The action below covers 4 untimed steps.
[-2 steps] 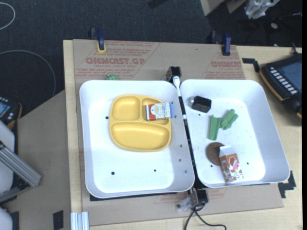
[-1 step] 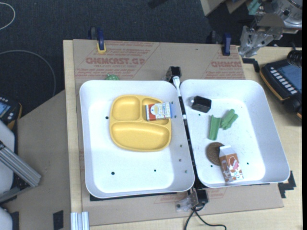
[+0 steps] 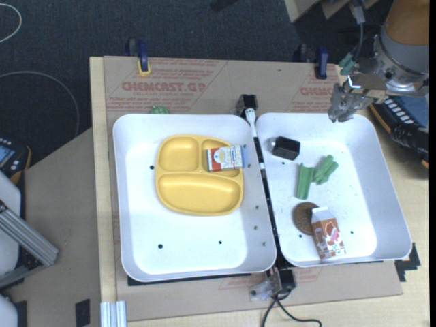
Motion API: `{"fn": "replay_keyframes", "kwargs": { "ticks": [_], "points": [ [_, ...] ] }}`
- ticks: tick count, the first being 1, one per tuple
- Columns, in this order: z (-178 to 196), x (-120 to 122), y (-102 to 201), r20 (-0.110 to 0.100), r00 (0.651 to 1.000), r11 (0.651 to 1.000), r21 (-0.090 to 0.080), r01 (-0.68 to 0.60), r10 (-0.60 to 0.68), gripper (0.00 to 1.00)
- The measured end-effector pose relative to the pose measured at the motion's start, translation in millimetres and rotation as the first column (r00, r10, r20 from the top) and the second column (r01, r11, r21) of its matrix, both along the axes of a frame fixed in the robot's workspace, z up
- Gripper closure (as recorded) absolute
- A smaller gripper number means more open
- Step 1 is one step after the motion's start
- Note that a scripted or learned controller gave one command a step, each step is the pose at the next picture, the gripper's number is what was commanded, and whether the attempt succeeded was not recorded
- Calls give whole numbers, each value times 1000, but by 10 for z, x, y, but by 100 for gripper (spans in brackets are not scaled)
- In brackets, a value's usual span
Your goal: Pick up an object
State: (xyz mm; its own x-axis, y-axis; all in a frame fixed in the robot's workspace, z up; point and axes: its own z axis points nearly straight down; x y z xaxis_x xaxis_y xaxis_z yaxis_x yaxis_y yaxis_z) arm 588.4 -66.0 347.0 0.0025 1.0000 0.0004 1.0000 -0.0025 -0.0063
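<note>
small carton lying in yellow tray, green pieces, black block, brown disc

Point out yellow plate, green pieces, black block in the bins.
yellow plate (image 3: 197,195), camera view, floor of its large compartment.
green pieces (image 3: 304,181), camera view, middle of the long upright piece.
black block (image 3: 286,148), camera view, centre of its top face.

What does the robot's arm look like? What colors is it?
The arm is round and thick, grey with an orange band near the top. A dark cable runs beside it. At its end sits a small grey metal gripper with bits of green on it.
</note>
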Motion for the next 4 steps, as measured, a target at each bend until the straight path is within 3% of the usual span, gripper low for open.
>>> {"fn": "replay_keyframes", "kwargs": {
  "ticks": [1, 2, 3, 4],
  "points": [
    [-324, 815, 254, 14, 1000, 1000, -2, -5, 5, 100],
    [471, 785, 1018, 12, 1000, 1000, 0, -5, 5, 100],
    [-398, 514, 1089, -5, 1000, 1000, 0, -1, 1, 100],
    [-1171, 257, 1838, -4, 1000, 1000, 1, -9, 9, 100]
  ]
}}
